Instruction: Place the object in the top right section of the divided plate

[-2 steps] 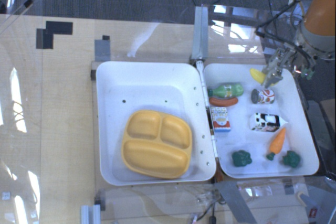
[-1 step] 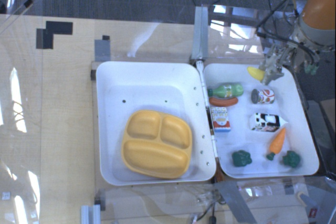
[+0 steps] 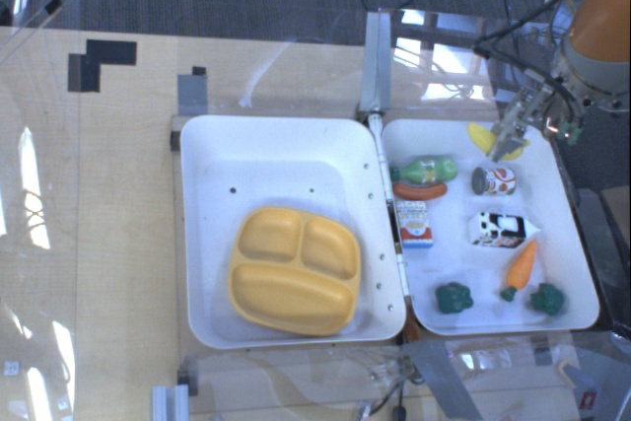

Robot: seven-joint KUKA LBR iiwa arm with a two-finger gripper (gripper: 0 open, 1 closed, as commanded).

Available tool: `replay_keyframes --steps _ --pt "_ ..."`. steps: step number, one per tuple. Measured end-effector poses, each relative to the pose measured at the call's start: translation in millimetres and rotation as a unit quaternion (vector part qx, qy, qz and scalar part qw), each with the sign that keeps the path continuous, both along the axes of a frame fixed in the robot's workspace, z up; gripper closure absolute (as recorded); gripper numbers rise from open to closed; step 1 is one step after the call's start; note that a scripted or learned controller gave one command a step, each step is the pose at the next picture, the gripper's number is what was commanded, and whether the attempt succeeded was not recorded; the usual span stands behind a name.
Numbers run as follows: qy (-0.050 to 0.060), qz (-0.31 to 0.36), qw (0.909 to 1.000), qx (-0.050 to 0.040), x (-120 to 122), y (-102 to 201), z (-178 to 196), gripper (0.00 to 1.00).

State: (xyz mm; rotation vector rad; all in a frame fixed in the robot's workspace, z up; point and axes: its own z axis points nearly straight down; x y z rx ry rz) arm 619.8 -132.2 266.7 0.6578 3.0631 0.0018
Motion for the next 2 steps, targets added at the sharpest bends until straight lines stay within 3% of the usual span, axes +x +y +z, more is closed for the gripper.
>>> replay_keyframes --steps 1,2 --pt "-0.001 0.040 0.9992 -0.0009 -1.2 -12.1 17.6 1.00" --pt "-0.001 0.084 0.9965 -0.0015 8.0 -27.8 62.0 1.00"
